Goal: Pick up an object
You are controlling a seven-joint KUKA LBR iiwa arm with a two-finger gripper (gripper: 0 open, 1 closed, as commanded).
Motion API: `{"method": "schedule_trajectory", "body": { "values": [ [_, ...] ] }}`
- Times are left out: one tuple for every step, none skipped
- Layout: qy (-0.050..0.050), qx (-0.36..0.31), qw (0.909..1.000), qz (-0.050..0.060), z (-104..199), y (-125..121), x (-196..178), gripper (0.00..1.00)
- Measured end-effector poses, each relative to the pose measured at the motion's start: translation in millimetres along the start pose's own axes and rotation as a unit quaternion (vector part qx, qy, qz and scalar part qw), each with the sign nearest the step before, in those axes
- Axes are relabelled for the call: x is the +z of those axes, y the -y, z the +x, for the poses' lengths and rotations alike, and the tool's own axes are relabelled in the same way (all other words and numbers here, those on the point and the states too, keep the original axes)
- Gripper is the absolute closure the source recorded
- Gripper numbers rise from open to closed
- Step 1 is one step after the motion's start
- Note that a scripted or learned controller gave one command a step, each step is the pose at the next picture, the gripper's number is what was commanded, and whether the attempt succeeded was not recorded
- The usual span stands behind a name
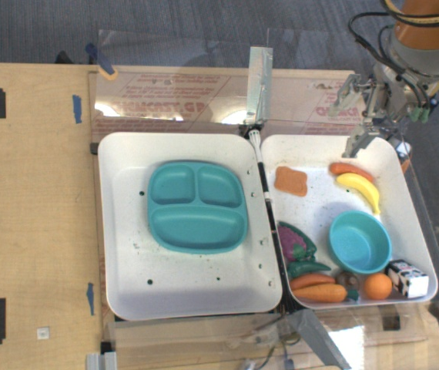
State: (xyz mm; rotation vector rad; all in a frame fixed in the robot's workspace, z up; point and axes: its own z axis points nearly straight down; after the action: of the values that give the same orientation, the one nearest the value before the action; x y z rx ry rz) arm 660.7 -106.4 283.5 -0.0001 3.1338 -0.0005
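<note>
Yellow banana (pixel 360 190) in right bin (pixel 413 206), just below claw (pixel 367 139); claw state unclear

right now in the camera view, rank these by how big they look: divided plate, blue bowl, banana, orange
1. teal divided plate
2. blue bowl
3. banana
4. orange

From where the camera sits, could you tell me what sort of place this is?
Most likely a robot lab's grasping test bench, not a kitchen. Two white bins sit on a taped-up wooden bench, holding toy food like a banana and a teal divided plate, with the arm's gripper above the right bin.
</note>
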Motion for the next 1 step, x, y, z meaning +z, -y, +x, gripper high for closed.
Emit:
{"method": "schedule_trajectory", "body": {
  "values": [
    [-0.004, 0.151, 0.9885, 0.0, 34.4, 38.0, 123.7, 0.0]
  ]
}}
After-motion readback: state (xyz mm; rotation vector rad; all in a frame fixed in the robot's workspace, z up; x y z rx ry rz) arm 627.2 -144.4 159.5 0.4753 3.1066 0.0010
